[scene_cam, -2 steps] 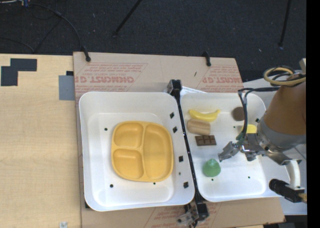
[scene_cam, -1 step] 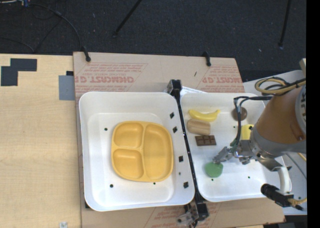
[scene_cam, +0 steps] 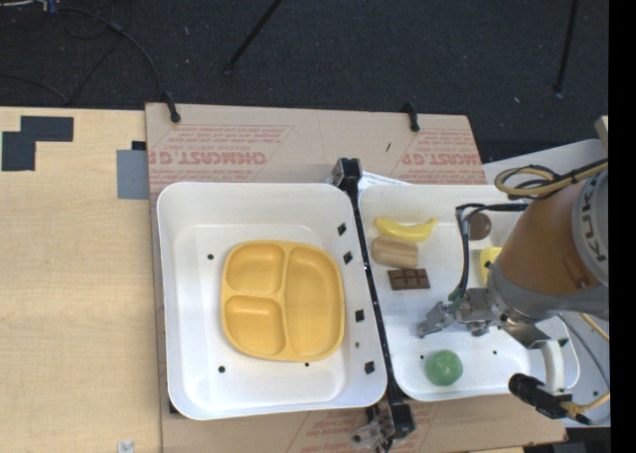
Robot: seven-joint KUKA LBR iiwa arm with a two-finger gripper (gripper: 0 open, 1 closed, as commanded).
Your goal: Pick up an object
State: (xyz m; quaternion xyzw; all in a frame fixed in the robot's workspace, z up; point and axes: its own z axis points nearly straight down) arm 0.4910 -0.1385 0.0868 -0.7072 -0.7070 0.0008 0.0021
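Setting: dark floor with cables behind a wooden bench point(scene_cam: 70, 272), where cardboard point(scene_cam: 298, 148) lies under two white bins.
Green ball point(scene_cam: 443, 368): the nearest candidate to pick, lying loose on the floor of the right bin point(scene_cam: 412, 386), close to that bin's near wall.
Gripper point(scene_cam: 434, 322): above and just left of the green ball, apart from it, low over the bin floor; whether its fingers are apart or together I cannot tell, and nothing shows between them.
Arm point(scene_cam: 542, 252): right of the green ball, covering the far right part of the bin.
Chocolate bar point(scene_cam: 408, 279): beyond the green ball, past the gripper.
Brown block point(scene_cam: 395, 253): further beyond the green ball, touching the chocolate bar's far edge.
Banana point(scene_cam: 404, 229): furthest beyond the green ball, just behind the brown block.
Yellow plate point(scene_cam: 284, 300): well left of the green ball, in the left bin point(scene_cam: 189, 292).
Advice: probably centre over the ball before descending, since a round thing will roll from an off-centre pinch; mind the near wall.
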